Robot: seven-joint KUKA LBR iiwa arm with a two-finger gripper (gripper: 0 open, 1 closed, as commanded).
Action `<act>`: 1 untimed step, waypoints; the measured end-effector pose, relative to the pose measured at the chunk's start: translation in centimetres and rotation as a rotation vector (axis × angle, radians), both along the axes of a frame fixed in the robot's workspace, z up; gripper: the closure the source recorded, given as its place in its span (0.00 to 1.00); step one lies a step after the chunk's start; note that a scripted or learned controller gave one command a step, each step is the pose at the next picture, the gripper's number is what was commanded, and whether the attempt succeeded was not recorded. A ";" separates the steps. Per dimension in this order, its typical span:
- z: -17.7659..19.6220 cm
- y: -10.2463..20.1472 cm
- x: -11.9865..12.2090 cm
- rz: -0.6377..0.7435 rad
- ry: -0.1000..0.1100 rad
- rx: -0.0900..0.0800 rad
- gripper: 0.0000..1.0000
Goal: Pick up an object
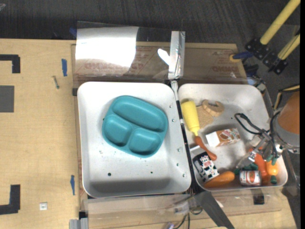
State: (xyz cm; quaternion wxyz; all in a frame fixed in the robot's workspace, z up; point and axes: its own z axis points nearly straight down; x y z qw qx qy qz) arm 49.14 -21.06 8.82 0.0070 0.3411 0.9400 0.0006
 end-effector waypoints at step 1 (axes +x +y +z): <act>4.2 -1.2 -0.9 0.152 0.005 0.000 0.00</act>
